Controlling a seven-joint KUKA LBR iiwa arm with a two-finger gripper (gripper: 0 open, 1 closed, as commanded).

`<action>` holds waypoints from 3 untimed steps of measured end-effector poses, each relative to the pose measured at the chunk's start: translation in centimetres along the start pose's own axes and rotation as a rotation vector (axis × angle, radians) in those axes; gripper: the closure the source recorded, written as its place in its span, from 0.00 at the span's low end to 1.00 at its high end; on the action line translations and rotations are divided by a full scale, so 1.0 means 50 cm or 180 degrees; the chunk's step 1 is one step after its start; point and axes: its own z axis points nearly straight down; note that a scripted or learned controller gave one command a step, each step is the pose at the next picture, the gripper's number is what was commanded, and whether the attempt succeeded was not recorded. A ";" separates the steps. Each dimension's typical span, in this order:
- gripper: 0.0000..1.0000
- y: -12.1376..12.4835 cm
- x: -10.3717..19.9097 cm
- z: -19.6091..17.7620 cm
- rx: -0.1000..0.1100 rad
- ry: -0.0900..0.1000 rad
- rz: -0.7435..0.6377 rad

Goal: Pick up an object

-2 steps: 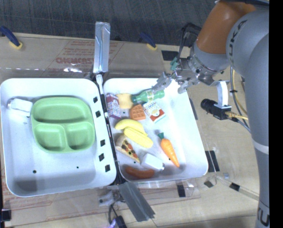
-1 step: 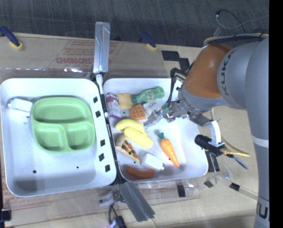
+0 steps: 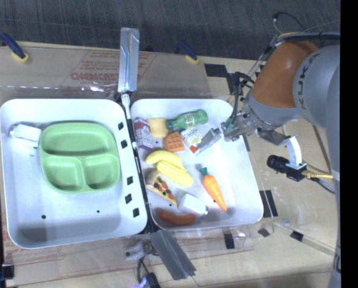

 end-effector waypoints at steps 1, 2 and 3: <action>0.00 -0.130 0.030 0.179 0.0002 0.0005 -0.0088; 1.00 -0.130 0.029 0.160 0.0005 0.0002 -0.0103; 1.00 -0.050 0.060 -0.077 -0.0006 -0.0002 -0.0054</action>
